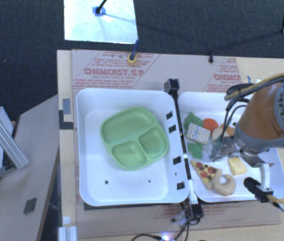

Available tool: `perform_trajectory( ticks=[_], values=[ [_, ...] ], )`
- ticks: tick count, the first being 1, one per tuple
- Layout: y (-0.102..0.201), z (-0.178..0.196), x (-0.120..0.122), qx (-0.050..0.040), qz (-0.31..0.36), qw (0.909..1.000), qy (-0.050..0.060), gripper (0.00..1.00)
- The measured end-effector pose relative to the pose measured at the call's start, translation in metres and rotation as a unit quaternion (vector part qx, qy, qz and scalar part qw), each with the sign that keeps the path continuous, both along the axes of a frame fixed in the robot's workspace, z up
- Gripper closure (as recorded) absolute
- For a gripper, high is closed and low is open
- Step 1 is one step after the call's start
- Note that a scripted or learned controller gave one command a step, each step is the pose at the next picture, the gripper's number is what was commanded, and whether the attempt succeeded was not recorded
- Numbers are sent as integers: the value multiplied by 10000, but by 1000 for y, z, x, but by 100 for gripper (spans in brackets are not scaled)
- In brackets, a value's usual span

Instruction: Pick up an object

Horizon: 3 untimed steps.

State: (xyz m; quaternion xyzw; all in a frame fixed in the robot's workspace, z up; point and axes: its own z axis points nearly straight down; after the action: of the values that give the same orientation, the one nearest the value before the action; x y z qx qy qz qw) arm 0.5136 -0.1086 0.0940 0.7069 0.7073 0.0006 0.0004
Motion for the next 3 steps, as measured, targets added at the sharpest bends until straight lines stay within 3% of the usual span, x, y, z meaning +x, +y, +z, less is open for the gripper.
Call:
perform_trajectory(
  ticks=[3],
  values=[
    [-3, 131, 8, -7, 22, 10000, -10, 100]
  ],
)
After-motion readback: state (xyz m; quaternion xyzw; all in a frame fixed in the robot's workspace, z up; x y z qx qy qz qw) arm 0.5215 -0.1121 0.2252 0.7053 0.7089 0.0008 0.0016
